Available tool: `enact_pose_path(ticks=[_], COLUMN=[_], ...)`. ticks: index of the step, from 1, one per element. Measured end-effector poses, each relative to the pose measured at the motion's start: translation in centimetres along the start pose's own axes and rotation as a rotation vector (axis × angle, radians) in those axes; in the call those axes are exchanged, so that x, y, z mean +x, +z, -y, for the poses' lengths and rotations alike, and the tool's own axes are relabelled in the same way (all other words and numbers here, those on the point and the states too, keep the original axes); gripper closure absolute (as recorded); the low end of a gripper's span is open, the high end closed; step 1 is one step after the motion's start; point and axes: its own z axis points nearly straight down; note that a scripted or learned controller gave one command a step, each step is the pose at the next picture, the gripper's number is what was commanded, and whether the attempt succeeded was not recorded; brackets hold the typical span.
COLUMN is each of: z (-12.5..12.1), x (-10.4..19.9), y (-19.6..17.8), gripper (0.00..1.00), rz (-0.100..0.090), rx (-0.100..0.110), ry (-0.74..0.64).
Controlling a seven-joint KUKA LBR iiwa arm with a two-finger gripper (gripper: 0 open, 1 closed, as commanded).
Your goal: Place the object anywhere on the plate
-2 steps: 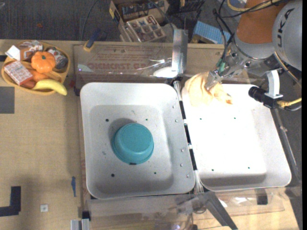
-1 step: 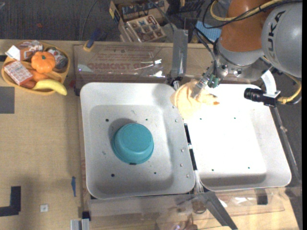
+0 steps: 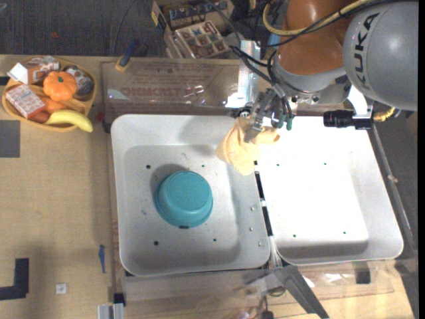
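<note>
A pale yellow, soft-looking object [image 3: 242,149] hangs over the ridge between the two bins, at their far side. My gripper [image 3: 255,126] is right at its upper edge, and the top of the object sits between the fingers, so the gripper is shut on it. The teal plate [image 3: 184,198] lies upside-down-bowl-like in the middle of the left bin [image 3: 133,138], down and to the left of the object, well apart from it.
The right bin [image 3: 332,191] lies under the arm. A clear plastic panel [image 3: 172,88] stands behind the left bin. A basket of toy food [image 3: 50,95] sits at the bench's far left corner. Cables and boxes crowd the back.
</note>
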Motion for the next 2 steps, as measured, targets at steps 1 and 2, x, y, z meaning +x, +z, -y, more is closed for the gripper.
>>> enact_pose_path(ticks=[1, 2], z=[-4.44, -4.42], x=[2.25, 2.2], y=[0.23, 0.15], gripper=[1.0, 0.0], rz=[0.0, 0.002], rx=[-0.001, -0.002], ry=[-0.357, -0.357])
